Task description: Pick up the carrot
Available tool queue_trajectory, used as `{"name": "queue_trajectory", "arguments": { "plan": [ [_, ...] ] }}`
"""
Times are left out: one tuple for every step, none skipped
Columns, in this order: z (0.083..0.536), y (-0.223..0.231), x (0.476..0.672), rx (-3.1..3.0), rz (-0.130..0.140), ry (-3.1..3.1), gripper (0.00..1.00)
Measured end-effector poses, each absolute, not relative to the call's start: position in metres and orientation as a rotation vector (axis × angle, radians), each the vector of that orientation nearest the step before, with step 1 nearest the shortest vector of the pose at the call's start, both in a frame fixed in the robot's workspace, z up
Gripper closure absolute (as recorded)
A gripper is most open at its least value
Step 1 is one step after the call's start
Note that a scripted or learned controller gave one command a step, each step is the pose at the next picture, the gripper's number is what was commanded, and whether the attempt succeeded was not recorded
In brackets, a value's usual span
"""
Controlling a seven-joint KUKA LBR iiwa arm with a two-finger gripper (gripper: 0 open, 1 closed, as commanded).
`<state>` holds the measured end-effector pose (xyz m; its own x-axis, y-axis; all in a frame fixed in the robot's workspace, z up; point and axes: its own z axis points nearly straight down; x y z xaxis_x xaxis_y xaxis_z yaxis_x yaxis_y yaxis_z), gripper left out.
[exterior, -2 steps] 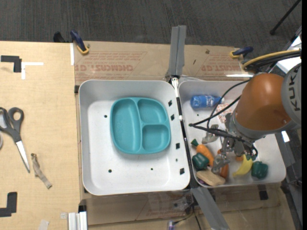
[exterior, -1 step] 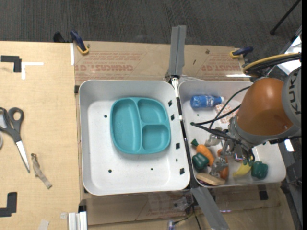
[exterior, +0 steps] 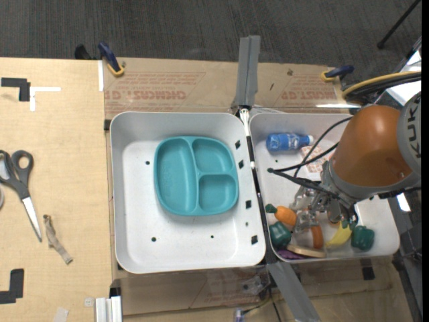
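Mirrored, illegible red print on cardboard (exterior: pixel 161 89)

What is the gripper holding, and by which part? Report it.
It cannot be told. The gripper sits low in the right bin among the toy food, just right of the carrot, with nothing visibly between its fingers.

Grey arm (exterior: pixel 375 146) from the right, gripper (exterior: pixel 315 210) pointed steeply downward.

Plate (exterior: pixel 197 176) in left bin (exterior: pixel 127 200); carrot (exterior: pixel 285 215) seemingly in right bin (exterior: pixel 268 123).
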<state>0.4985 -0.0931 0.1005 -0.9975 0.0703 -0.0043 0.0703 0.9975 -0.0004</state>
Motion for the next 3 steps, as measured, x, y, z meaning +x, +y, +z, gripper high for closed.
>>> {"name": "queue_trajectory", "arguments": {
  "plan": [
    [0.0935, -0.1059, 0.4900, -0.452, -0.003, 3.102, 1.00],
    [0.0936, -0.1053, 0.4910, -0.454, -0.003, 3.097, 0.00],
    [0.0938, -0.0991, 0.4903, -0.357, -0.003, 3.110, 0.00]
  ]
}}
